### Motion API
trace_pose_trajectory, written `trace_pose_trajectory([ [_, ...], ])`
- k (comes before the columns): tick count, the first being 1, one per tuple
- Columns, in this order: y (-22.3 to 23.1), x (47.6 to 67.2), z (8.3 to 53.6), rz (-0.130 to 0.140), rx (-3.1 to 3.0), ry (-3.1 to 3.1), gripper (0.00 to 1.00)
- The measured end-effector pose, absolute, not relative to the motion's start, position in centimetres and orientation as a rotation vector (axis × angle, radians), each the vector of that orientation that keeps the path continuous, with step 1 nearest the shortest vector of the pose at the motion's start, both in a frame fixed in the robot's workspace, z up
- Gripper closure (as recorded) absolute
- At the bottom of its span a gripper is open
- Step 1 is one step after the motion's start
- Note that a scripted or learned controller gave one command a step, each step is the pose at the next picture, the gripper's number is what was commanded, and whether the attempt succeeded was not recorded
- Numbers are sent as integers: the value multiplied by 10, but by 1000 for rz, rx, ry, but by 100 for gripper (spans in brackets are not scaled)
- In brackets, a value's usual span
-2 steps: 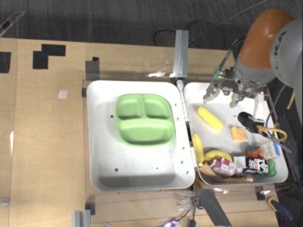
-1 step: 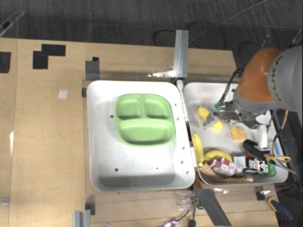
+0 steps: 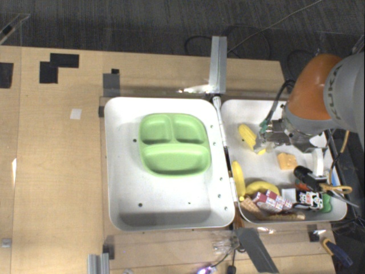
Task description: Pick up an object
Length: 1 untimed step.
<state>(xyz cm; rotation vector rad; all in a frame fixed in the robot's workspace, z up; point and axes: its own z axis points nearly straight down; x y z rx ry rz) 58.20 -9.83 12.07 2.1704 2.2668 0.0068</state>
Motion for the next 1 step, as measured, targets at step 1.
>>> trace_pose_trajectory([
  [1, -50, 572, 225, 5, 2274, 2164, 100],
])
